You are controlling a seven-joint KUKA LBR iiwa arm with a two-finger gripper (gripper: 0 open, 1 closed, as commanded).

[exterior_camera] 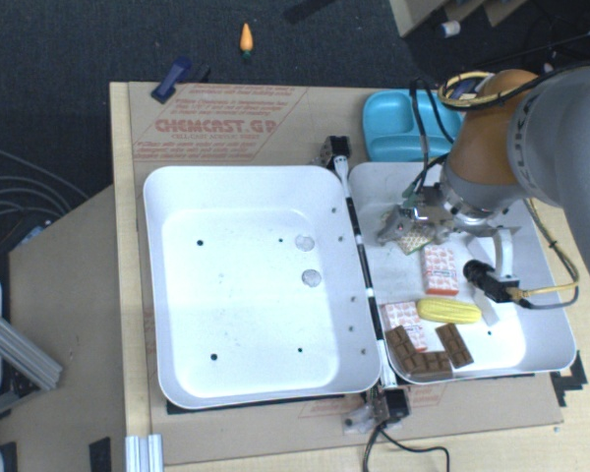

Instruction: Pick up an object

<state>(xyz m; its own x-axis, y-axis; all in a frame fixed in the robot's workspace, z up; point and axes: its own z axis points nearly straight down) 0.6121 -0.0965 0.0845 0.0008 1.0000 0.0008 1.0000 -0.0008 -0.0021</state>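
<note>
Camera view: looking down at a slant on a tan wooden bench (pixel 226 116) bearing two shallow white bins side by side.
Arm: the grey arm with an orange band (pixel 492 146) is reaching in from the right, over the upper part of the right white bin (pixel 541 347).
Gripper: the two-finger gripper (pixel 413 219) is pointing down into the right bin's upper left area; whether it is wide, narrow or gripping anything, I cannot tell.
Just beneath the gripper: a small speckled tan piece (pixel 410 241) is lying at the fingertips; contact is unclear.
Toward the viewer from the gripper: a red-and-white packet (pixel 440 268) is lying near; beyond it a yellow corn-shaped toy (pixel 449 311) is resting on the bin floor.
Further toward the viewer: a smaller red-and-white wrapper (pixel 401 316) is lying beside brown chocolate-like blocks (pixel 431 352) at the bin's near edge.
Left of the gripper: the left white bin (pixel 177 205) is holding two small pale round discs (pixel 308 261).
Behind the gripper: a light blue plastic tray (pixel 398 126) is sitting on the bench.
Far behind, on the dark floor: a small orange cone-shaped object (pixel 246 37) is lying well apart.
</note>
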